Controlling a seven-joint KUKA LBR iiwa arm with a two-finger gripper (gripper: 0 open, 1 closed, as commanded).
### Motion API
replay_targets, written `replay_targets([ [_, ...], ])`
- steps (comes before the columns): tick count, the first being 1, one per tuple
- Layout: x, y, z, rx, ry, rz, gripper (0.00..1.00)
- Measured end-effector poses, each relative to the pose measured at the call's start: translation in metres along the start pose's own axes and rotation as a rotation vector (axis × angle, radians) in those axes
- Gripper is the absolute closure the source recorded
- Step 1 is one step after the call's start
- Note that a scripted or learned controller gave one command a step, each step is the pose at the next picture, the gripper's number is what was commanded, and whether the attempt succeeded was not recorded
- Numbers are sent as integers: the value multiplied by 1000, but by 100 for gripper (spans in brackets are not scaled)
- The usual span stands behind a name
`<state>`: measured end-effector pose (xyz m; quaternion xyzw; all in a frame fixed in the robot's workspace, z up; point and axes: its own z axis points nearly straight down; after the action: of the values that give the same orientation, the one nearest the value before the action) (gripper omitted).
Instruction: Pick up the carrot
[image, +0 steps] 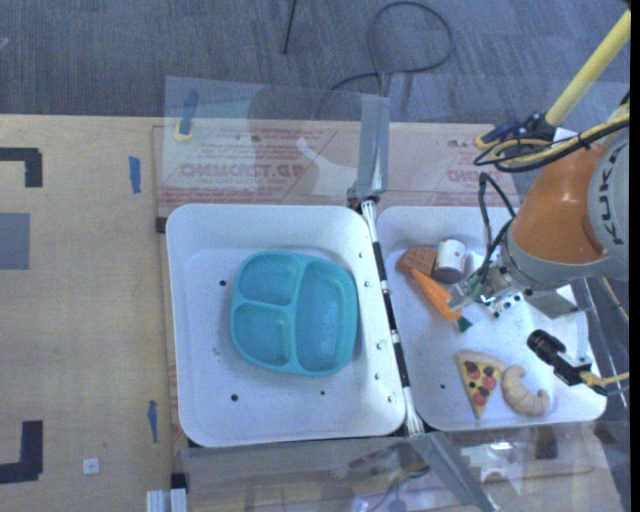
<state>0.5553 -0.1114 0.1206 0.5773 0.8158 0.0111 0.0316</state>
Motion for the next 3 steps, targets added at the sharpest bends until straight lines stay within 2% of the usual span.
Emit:
replay_targets([
  [1, 21, 45, -76, 56, 32, 181, 100],
  [2, 76, 18, -66, 64, 30, 364, 100],
  [3, 79, 7, -67, 55, 40, -8, 100],
])
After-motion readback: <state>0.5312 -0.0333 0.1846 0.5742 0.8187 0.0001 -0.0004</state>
